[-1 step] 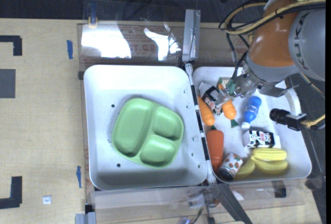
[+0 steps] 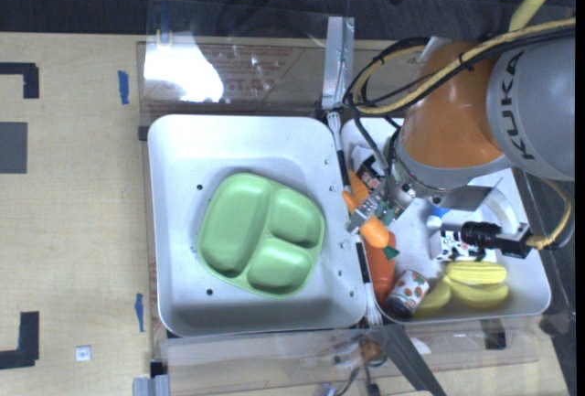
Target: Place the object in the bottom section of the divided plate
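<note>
A green divided plate (image 2: 261, 233) with three sections lies in the left white bin (image 2: 174, 202). All its sections look bare. My gripper (image 2: 369, 208) is low over the left edge of the right bin (image 2: 535, 294), right by the wall between the two bins. An orange carrot-like toy (image 2: 378, 255) lies directly under and beside the gripper, and a small orange bit (image 2: 351, 198) shows at the gripper's left. The arm's wrist hides how the gripper meets the toy.
In the right bin lie yellow banana-like pieces (image 2: 475, 281), a small round red-and-white toy (image 2: 409, 290) and a black-and-white item (image 2: 460, 240). A clear plastic sheet (image 2: 238, 65) stands behind the left bin. Cables loop above the wrist.
</note>
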Tool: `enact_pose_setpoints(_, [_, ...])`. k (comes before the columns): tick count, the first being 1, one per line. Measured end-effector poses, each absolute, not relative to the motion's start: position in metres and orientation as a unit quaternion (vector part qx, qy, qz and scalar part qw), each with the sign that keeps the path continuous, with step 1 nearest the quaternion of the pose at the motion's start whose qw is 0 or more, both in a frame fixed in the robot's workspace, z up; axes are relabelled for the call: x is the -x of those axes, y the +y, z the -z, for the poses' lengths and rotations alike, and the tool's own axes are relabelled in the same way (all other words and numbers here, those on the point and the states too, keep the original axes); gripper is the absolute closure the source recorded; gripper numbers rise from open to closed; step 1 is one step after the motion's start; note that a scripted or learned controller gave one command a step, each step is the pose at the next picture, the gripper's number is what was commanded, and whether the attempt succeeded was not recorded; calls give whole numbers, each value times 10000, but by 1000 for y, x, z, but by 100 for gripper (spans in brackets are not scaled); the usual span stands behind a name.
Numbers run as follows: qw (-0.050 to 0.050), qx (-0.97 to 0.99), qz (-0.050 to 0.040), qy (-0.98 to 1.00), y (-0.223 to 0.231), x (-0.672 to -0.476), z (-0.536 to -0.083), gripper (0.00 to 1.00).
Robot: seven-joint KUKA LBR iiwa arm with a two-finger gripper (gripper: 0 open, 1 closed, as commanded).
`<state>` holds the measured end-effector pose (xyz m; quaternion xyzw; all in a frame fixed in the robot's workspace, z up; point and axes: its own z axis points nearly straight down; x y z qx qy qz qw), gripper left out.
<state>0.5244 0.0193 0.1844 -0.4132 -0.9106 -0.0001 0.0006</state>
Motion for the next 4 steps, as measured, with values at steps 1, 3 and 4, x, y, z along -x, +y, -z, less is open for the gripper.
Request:
enact_pose_setpoints(1, [6, 3797, 0, -9251, 75, -518, -185, 100])
enact_pose_setpoints(3, [-10, 3806, 11, -9247, 74, -519, -195, 100])
enact_pose_setpoints(4, [10, 5680, -5, -8230, -8, -497, -202, 100])
